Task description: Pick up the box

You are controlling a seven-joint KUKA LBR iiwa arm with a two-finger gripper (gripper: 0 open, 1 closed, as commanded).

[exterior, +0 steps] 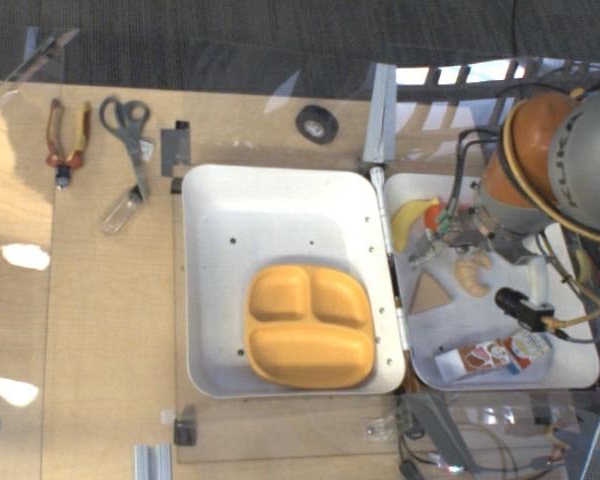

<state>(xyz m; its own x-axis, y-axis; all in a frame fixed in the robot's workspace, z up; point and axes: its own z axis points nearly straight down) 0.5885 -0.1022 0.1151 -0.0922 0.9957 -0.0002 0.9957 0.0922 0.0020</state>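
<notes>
Two white bins are seen on the counter [90,298]; the box [492,356] lies in the right bin [580,373], while the claw's [450,230] state cannot be told.

We see smooth white plastic bins [210,268], a matt wooden bench [80,318], and a glossy printed box [492,356]

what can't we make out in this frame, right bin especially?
- Pincer: small and cluttered in the camera view, fingers unreadable.
- Right bin: the arm hides its upper right part.
- Box: print too small to read.
- Pale items under the wrist: identity unclear.
- Cables below the bench: cut off by the bottom edge.
</notes>
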